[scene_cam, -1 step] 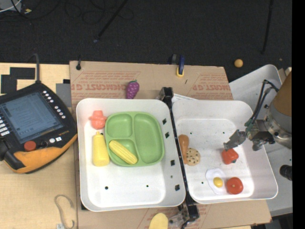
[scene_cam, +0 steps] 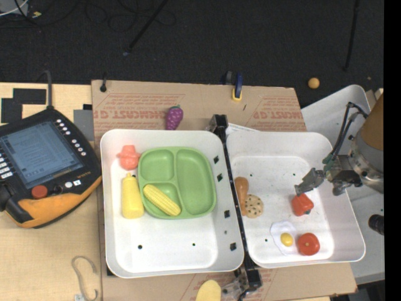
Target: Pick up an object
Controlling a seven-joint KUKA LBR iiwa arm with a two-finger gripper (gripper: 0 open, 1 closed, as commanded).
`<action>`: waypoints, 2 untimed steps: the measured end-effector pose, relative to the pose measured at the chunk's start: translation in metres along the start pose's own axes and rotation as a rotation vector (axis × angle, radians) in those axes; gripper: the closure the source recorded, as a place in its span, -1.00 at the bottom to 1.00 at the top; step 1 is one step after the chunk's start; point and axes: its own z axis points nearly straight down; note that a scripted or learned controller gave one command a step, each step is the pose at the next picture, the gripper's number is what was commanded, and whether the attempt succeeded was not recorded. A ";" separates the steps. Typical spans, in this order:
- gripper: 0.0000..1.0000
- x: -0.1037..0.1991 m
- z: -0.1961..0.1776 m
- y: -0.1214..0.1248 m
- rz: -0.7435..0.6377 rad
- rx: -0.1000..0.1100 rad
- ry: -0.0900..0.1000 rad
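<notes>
Plainly, the metal tool [scene_cam: 311, 182] hangs spread apart above a glossy red pepper [scene_cam: 302, 204].

Grey metal end effector [scene_cam: 316, 179] with dark fingers, black cables, orange band above the wrist.

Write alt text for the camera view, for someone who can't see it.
A grey robot arm's pincer hangs over the right white bin, just above a red toy pepper, with a tomato, fried egg, cookie and hot dog nearby. The left bin holds a green divided plate with corn, a yellow bottle and a pink toy.
</notes>
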 end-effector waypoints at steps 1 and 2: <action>-1.00 0.004 0.064 0.002 -0.001 0.005 0.001; -1.00 0.001 0.127 0.002 0.000 0.005 0.001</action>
